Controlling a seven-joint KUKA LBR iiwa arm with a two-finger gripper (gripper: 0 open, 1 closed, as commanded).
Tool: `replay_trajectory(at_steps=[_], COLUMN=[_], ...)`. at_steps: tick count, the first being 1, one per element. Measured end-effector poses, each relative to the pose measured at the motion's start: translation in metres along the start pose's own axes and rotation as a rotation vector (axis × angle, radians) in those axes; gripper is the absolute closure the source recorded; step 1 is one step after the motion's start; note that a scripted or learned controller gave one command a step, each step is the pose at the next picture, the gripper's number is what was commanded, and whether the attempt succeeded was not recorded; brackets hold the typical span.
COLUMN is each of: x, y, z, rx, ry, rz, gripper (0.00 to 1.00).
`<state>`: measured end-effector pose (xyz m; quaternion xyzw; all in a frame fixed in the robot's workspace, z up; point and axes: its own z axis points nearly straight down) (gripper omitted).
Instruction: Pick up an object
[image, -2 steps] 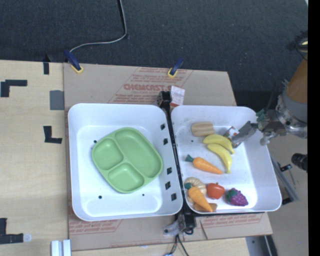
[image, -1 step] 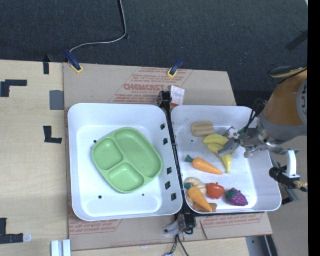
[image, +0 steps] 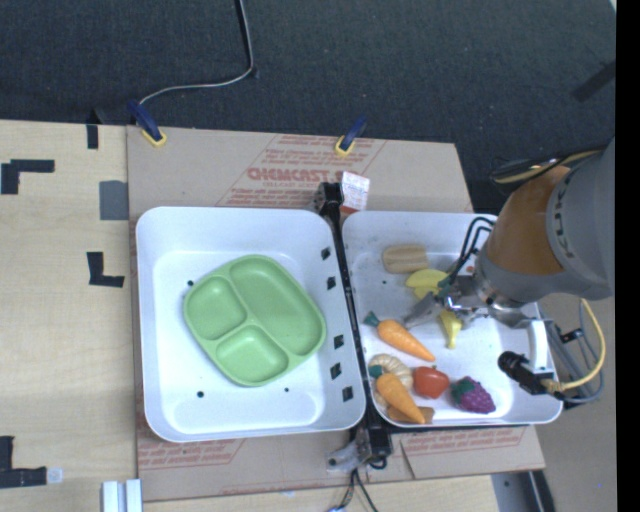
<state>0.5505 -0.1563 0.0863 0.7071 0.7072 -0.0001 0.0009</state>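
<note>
My gripper (image: 455, 312) is low in the right bin (image: 520, 412), reaching in from the right. It stands open over a yellow banana-like toy (image: 451, 327) that lies between the spread fingers; one grey finger (image: 422, 309) points left toward an orange carrot (image: 405, 340). Nothing is lifted. A second yellow piece (image: 428, 280) and a tan bread roll (image: 403, 259) lie just behind the gripper. A red tomato (image: 431, 381), purple grapes (image: 474, 395) and another carrot (image: 400, 400) lie near the bin's front wall.
The left bin (image: 160, 250) holds a green divided plate (image: 254, 318). A black divider (image: 340, 300) separates the bins. The arm's grey body with its orange band (image: 525, 235) hangs over the right bin's right side. A black cable (image: 545, 380) loops at the front right.
</note>
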Motion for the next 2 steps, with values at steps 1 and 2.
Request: replay_trajectory(at_steps=[1, 2], x=[-0.001, 0.075], y=[0.001, -0.008], z=[-0.010, -0.098], rx=[-0.004, 0.002], ry=[-0.003, 0.002], rz=[0.000, -0.002], gripper=[1.00, 1.00])
